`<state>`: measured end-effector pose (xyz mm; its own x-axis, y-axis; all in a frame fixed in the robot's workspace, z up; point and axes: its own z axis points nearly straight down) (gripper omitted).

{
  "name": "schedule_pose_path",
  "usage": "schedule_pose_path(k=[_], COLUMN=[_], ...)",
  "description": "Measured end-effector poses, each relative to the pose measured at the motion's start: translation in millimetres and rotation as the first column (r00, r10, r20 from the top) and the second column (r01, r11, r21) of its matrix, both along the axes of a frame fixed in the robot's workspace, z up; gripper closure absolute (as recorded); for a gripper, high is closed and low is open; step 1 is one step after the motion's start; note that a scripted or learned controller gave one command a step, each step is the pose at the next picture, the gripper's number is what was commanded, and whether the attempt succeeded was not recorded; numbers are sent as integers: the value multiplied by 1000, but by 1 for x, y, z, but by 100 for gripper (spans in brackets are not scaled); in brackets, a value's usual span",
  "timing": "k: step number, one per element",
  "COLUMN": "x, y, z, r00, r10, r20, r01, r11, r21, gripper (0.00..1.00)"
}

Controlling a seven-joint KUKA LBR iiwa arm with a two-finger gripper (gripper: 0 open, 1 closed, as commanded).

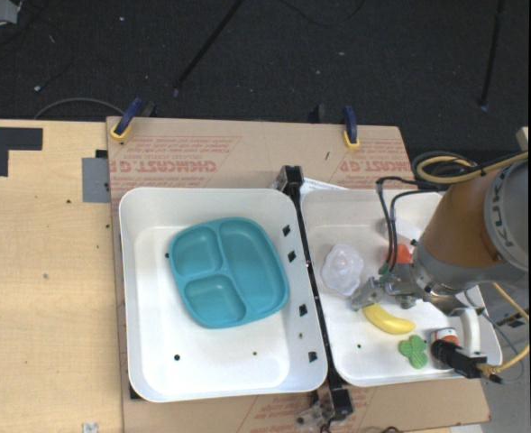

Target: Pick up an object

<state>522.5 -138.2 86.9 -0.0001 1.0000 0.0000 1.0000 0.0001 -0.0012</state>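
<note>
On the table (40,287), two white bins are set side by side upon a sheet of cardboard (202,156) with red print. The cardboard is held at its far edge by two clamps (128,126) (350,133). The bins are parted by a black strip (294,233) along their shared edge.

Left bin (157,368): one teal plate (229,273) with three compartments is lying flat near the middle, slightly turned. Nothing is seen on the plate.

Right bin (355,207): three loose things are noted.
- A clear crumpled plastic piece (342,269) is lying near the black strip, towards the bin's middle.
- A banana (389,319) is lying on the floor of the bin, nearer the front.
- A small green piece (414,351) is lying close to the front rim, just beside the banana's right end; contact cannot be judged.

The arm (463,228) is reached in from the right over the right bin, and much of that bin's right side is covered by it. The pincer (370,296) is low between the plastic piece and the banana, just beside both. Whether it is apart or together cannot be told, and nothing is seen clamped in it. The banana is partly crowded by the wrist above it, while the plastic piece is unobstructed on its left.
</note>
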Motion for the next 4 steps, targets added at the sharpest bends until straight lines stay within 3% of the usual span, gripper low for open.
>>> schedule_pose_path(k=[1,4], x=[0,-13], y=[0,6], z=[11,181], r00=[1000,1000], r10=[-1,0], r20=[2,6], r01=[1,0], r11=[1000,1000], r21=[0,-1], gripper=[100,100])
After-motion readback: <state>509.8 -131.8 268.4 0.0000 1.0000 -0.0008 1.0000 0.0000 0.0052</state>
